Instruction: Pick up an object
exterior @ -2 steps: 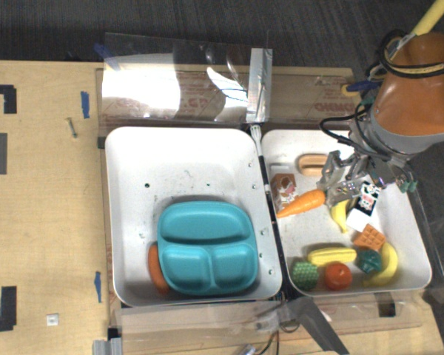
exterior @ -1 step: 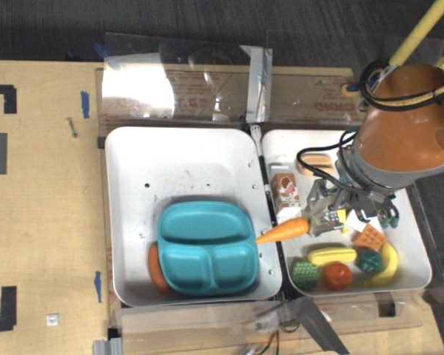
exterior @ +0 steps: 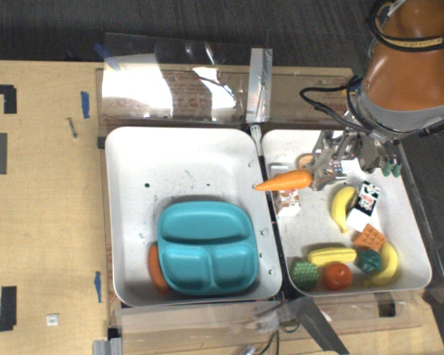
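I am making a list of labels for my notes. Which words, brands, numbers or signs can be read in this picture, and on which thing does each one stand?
No text can be read.
Small white carton in the right bin: black print, too small and blurred to read.
White card under the carrot: orange marks, unreadable.
Divided teal tray in the left bin: no marking to be seen.

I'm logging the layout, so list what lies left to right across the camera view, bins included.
Left bin → orange thing half under the tray → teal divided tray → carrot → pincer → tomato → waffle piece
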